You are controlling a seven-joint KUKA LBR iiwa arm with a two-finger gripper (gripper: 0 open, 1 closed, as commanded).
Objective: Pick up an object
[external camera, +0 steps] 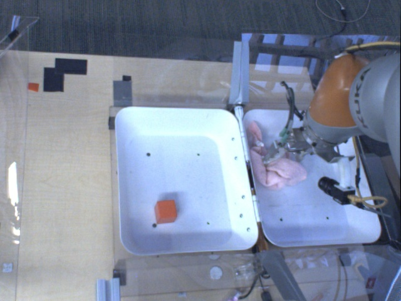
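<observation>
A soft pink object (276,168), limp and lumpy like a plush toy or cloth, lies in the right bin (319,224) against its left wall. My gripper (280,151) is down right over the pink object's upper part, touching or nearly touching it. An orange cube (166,211) rests in the left bin (182,137), toward its near left part, far from the gripper.
The divider between the two bins runs just left of the pink object. The grey arm with its orange band (335,99) covers the right bin's far right corner. Black and orange markers (59,74) sit on the bench at far left.
</observation>
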